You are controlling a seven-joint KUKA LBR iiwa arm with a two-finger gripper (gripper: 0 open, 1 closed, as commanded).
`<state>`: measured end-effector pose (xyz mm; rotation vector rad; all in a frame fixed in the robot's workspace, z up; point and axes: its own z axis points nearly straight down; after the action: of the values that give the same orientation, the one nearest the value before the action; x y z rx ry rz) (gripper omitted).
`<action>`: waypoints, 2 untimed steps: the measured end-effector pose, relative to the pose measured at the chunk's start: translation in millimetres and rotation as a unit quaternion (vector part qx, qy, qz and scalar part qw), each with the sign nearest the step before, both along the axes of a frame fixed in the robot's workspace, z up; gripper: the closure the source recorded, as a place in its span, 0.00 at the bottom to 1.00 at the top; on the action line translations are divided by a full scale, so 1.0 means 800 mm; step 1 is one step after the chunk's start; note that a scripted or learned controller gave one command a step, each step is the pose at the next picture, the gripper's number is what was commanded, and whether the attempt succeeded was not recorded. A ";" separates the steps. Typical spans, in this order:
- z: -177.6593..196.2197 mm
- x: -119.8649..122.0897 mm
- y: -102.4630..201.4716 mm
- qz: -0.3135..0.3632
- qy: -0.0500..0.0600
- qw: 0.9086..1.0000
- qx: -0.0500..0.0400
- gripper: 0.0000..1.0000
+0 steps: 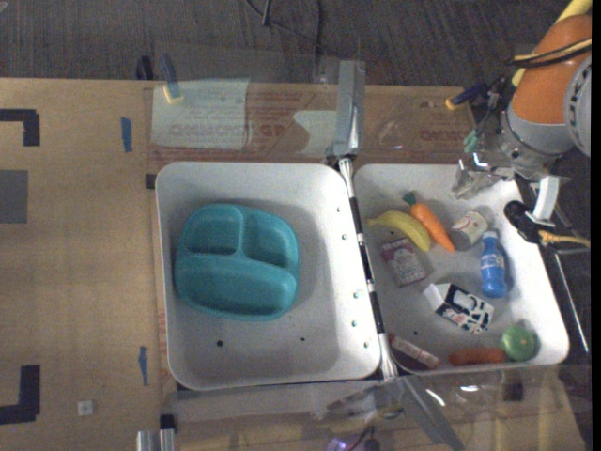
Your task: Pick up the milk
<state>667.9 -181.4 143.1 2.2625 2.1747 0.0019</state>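
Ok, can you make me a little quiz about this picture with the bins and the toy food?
1. True or false: the teal plate lies in the same bin as the milk carton.
2. What lies right beside the banana: A) the carrot, B) the green apple, C) the teal plate?
3. Fill in: the gripper hovers over the ____ bin's far edge.

Key: 1 false; 2 A; 3 right.
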 end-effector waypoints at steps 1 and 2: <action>-0.001 0.000 0.001 0.000 0.000 1.000 0.000 0.00; -0.028 -0.001 0.064 0.005 0.002 1.000 0.001 0.00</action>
<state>667.5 -130.3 120.4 2.2545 2.1885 0.0004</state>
